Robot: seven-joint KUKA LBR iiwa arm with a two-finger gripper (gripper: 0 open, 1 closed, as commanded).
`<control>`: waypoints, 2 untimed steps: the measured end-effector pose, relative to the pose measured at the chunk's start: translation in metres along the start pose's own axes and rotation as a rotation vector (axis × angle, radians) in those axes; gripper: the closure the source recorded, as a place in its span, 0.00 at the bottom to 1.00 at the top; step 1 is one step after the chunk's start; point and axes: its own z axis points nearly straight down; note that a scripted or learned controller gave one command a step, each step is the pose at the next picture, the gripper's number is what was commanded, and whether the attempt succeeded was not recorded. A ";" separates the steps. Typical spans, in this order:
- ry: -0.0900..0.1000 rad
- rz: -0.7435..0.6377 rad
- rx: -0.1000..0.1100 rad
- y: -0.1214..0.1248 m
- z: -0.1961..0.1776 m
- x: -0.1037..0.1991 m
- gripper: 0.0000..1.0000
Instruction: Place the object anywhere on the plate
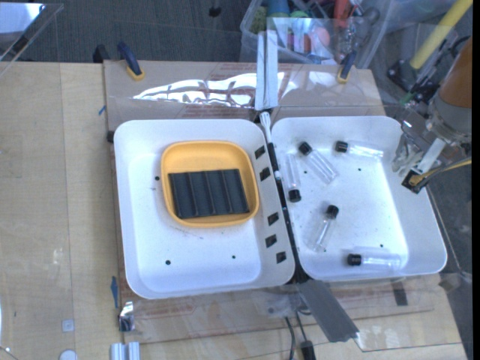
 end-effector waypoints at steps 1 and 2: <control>-0.001 0.243 -0.006 -0.001 -0.083 -0.005 1.00; -0.001 0.000 -0.007 0.041 -0.183 0.022 1.00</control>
